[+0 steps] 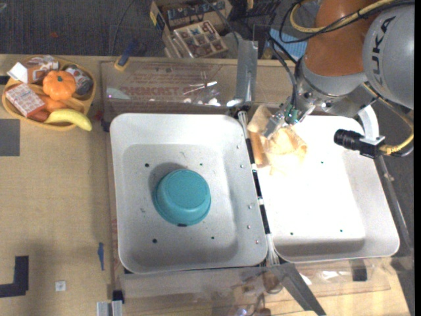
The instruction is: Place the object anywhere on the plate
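Note:
A round teal plate [183,196] lies in the middle of the left white bin [131,143]. A tan, bread-like object [284,145] sits at the upper left corner of the right bin [342,203], close to the divider between the bins. Part of it reaches the bin's left wall. My gripper [281,120] hangs right at the object's top edge, touching or just above it. The grey arm with its orange band [339,28] comes in from the upper right. The plate is a bin's width to the left of the gripper.
A black camera or sensor [355,141] juts from the arm over the right bin. A wicker basket [46,94] with toy fruit stands on the bench at the far left. A clear plastic sheet [171,87] lies behind the left bin.

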`<state>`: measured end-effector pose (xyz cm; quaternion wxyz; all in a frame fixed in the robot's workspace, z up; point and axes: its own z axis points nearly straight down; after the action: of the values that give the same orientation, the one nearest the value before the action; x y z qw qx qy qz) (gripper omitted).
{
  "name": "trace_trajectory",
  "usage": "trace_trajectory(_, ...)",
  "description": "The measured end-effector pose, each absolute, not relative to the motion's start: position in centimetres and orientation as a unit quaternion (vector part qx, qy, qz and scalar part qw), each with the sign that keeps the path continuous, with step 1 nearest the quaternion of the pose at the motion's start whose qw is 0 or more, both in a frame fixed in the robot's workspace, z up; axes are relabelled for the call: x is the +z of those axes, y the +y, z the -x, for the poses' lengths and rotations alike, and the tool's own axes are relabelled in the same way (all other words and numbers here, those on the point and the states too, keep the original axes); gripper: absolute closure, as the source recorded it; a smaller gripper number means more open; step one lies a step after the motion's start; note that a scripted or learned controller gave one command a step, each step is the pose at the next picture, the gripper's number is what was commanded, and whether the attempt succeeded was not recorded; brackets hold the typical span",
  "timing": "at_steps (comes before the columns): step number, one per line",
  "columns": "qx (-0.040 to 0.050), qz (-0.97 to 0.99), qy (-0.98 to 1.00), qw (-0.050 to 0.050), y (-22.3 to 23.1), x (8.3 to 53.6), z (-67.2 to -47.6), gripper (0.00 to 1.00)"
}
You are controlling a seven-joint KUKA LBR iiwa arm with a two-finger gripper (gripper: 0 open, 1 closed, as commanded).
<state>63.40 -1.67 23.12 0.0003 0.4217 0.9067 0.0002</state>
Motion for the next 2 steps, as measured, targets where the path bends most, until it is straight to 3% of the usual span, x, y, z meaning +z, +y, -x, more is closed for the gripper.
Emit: trace_trajectory(2,0.0008,-0.042,0.999,0.0,4.8,22.3,-55.7,1.0)
